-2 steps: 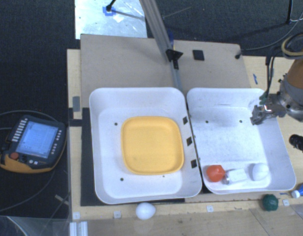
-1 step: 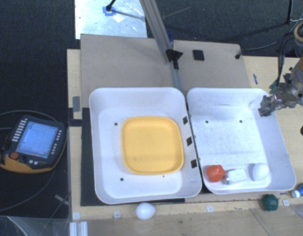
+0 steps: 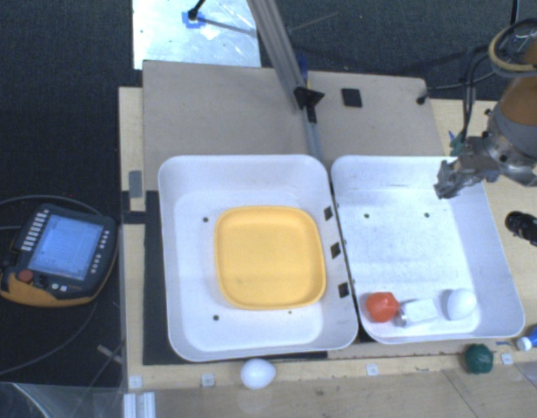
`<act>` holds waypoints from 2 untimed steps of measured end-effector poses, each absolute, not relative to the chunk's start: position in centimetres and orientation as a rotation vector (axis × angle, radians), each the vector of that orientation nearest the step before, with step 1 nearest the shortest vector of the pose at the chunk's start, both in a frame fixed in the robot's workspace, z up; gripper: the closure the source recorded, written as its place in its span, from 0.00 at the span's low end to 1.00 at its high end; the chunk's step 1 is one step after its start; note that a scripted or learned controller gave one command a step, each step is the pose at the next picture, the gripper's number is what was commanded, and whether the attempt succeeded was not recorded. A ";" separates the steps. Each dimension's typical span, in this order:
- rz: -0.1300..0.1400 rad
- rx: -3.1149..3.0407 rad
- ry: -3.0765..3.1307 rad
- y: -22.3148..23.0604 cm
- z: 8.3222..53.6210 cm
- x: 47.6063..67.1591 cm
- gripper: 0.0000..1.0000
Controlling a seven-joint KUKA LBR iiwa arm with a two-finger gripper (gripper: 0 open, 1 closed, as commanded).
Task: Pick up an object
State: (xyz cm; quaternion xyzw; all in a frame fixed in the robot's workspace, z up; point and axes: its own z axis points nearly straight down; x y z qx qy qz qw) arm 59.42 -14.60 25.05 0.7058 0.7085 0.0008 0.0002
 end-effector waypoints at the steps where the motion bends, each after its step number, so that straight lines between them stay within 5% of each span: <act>1: 0.002 2.217 2.226 -10.5 24.9 61.5 1.00; 2: 0.003 2.215 2.227 -5.4 25.5 63.2 1.00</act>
